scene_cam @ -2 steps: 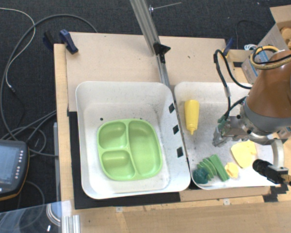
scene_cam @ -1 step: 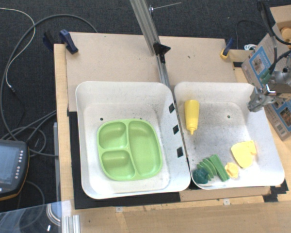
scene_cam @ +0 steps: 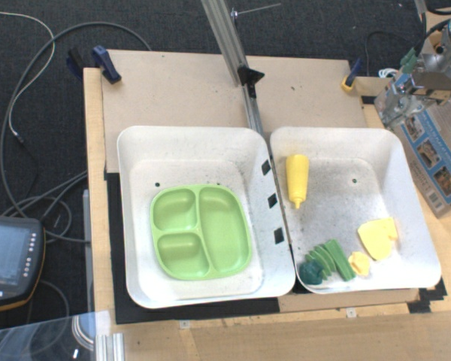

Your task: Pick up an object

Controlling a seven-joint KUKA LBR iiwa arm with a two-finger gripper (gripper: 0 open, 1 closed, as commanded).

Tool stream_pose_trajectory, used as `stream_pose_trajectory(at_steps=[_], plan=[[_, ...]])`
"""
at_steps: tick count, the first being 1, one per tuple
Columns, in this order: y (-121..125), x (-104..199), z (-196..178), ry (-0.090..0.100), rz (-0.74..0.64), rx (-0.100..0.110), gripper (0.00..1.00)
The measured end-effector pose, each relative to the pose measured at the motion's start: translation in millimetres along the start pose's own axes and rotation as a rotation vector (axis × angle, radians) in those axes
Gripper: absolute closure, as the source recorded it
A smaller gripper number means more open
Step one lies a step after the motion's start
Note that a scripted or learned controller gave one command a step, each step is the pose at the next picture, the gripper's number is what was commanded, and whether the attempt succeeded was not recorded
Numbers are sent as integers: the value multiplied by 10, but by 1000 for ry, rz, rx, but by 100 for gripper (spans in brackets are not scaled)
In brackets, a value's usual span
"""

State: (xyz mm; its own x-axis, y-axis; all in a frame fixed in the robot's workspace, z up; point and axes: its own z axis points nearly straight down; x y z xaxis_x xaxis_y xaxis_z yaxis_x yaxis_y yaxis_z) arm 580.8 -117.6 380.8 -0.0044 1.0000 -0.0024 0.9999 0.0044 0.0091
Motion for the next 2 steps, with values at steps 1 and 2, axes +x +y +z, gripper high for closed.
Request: stream_pose_trajectory(at_steps=[1, 2], plan=[[-684, -70, -135, 4, 7, 11, 100], [418, -148, -56, 0, 1, 4, 100]])
